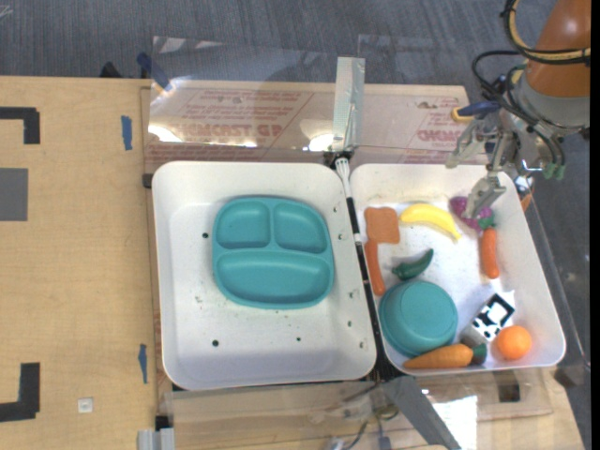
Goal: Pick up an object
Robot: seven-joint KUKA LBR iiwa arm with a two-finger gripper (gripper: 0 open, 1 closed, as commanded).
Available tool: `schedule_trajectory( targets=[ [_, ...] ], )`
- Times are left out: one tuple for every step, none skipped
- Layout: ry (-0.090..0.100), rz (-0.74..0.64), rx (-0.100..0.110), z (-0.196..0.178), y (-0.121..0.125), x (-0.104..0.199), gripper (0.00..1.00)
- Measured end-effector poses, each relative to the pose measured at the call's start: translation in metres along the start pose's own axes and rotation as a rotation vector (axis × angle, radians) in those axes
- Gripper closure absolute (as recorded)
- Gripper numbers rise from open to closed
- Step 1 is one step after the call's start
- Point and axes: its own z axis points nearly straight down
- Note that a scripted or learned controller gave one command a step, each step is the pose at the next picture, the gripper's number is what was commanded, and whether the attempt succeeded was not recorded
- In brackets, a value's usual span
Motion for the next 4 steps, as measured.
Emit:
schedule_trajectory(
  targets=[
    [-0.005, 0.255, 0.001, 0.133, -0.013, -0.001, 0.0],
    [0.0, 0.316, -0.002, 0.145, 0.049, 0.01, 0.0],
    [-0.003, 0.274, 0.0, 0.144, 0.031, 0.055, 0.0],
    [-0.006, 0.319, 0.0, 0.143, 0.037, 0.091, 0.0]
  ],
)
